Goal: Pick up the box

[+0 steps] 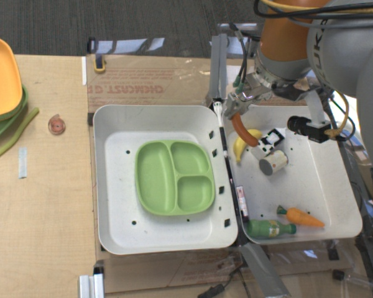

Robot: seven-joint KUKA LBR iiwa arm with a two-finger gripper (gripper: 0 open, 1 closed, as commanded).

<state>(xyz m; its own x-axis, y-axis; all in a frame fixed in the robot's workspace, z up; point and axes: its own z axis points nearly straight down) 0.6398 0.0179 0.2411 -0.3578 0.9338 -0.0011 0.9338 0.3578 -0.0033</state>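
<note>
**Arm over the right bin, box among toy food**

The box (271, 139) lies in the right bin (336, 191), toward its upper middle. It is small, white with black markings, and sits tilted, its long axis running roughly from lower left to upper right; which face is up is too small to tell.

Things crowd it closely. A grey and white cylinder (273, 162) lies on its side just below it, near or touching. A yellow banana (242, 144) curves just to its left, and a reddish sausage (244, 131) lies across the banana's top, slanting down toward the box. Well apart, near the bin's lower edge, are an orange carrot (303, 216) with a green tip and a green bottle (270, 229) lying flat along the rim.

The gripper (236, 99) hangs at the bin's upper left corner, above the sausage and up-left of the box, not touching it. Whether its fingers are spread or closed cannot be told; nothing is seen between them. A black cable loops off the wrist to the box's right.

The left bin (112, 166) holds a smooth light-green divided plate (174, 177) with three sections. On the bench's far left sit stacked orange and green dishes (1, 82).
</note>
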